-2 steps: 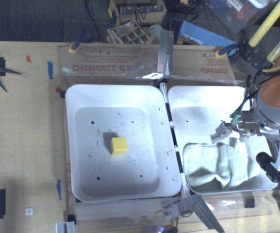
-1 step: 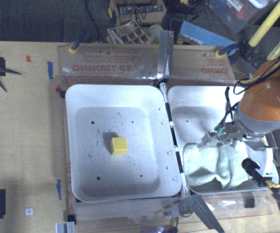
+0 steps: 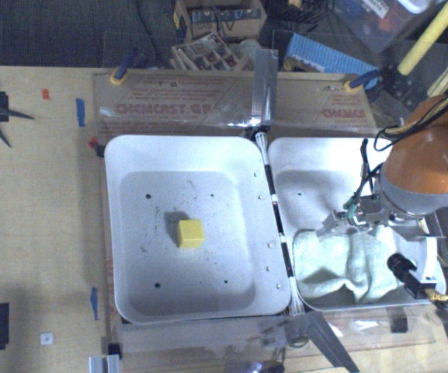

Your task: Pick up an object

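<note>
We see the claw [image 3: 357, 217] low in the right bin [image 3: 309, 165], just at the upper edge of a crumpled white cloth [image 3: 342, 264] that fills the near half of that bin. The wrist and orange band sit over it, so we cannot tell how the claw stands, wide or narrow, and nothing is visibly caught in it. The cloth lies directly below and toward us from the claw, touching or nearly touching it. Well off to the claw's far side, across the dividing rims, a yellow block [image 3: 190, 233] rests alone near the middle of the left bin [image 3: 130, 162]; both bins stand on the table [image 3: 37, 224].

We judge the cloth to be the target in hand. To do this well, we would press down onto a raised fold rather than the flat part, close fully on a thick bunch, then lift straight and slowly, since thin fabric slips out easily.
</note>
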Motion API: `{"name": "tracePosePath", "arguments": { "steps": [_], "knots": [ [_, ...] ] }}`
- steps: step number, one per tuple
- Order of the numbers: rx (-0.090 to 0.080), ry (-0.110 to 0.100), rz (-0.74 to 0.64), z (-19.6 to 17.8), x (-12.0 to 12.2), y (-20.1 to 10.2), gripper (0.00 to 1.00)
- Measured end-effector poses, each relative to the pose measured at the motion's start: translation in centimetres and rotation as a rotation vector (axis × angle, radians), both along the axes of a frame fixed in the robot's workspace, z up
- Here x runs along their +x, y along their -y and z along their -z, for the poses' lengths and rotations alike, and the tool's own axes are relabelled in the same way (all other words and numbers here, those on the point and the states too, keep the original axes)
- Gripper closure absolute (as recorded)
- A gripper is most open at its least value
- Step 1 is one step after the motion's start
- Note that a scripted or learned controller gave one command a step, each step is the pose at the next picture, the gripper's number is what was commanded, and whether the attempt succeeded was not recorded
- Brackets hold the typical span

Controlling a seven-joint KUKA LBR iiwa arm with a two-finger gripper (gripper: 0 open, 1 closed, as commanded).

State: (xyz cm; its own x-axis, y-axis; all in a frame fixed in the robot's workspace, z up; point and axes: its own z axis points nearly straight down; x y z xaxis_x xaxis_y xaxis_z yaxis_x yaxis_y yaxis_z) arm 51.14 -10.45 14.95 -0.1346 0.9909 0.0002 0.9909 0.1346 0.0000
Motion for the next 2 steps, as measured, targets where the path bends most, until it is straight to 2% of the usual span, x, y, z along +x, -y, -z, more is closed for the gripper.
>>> {"name": "tracePosePath", "arguments": {
  "steps": [1, 2],
  "knots": [
    [-0.001, 0.004, -0.089, 3.2, 5.0, 0.8, 0.0],
    [-0.003, 0.008, -0.082, 2.2, 5.0, 1.1, 1.0]
  ]
}}
